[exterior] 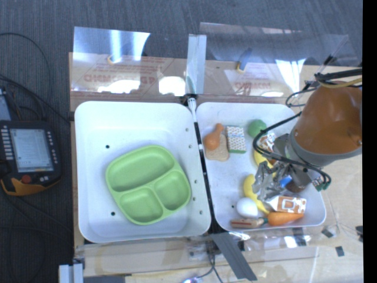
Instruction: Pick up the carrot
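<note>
The carrot [283,219] is a short orange piece lying flat by the front wall of the right bin [221,211]. A small white and orange carton [293,204] lies right behind it. My gripper [268,184] hangs low over the middle of the right bin, a little behind and to the left of the carrot, above a yellow banana [250,185]. Nothing orange shows at its tip. The arm's orange band [330,119] covers the bin's right rear part.
A white egg [247,207] and a brown sausage [247,223] lie left of the carrot. Further back are a bread slice [217,152], an orange drumstick [212,136], a checkered box [236,139] and a green ball [257,127]. The left bin [94,122] holds a green divided plate [148,183].
</note>
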Controlling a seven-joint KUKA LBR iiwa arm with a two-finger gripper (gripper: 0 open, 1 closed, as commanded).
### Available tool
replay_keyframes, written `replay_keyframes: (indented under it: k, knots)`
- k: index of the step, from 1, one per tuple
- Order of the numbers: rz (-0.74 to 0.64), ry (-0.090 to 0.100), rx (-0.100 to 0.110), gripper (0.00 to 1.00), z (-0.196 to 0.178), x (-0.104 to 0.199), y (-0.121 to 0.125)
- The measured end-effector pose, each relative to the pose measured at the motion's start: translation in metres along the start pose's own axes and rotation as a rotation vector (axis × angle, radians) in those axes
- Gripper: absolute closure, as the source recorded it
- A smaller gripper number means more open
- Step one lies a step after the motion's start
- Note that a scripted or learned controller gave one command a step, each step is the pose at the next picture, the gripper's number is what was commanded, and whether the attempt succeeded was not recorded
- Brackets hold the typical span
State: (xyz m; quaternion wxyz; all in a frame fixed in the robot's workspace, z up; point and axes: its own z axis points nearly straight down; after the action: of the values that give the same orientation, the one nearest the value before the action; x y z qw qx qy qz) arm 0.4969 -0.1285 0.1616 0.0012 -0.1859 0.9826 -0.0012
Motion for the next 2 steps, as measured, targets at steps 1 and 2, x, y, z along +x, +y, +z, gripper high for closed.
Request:
replay_keyframes:
  k: [1,2]
  knots:
    - [0.008,-0.013,0.005,1.0,-0.221,-0.04,0.044]
    - [0.249,0.008,-0.006,1.0,-0.063,-0.004,0.014]
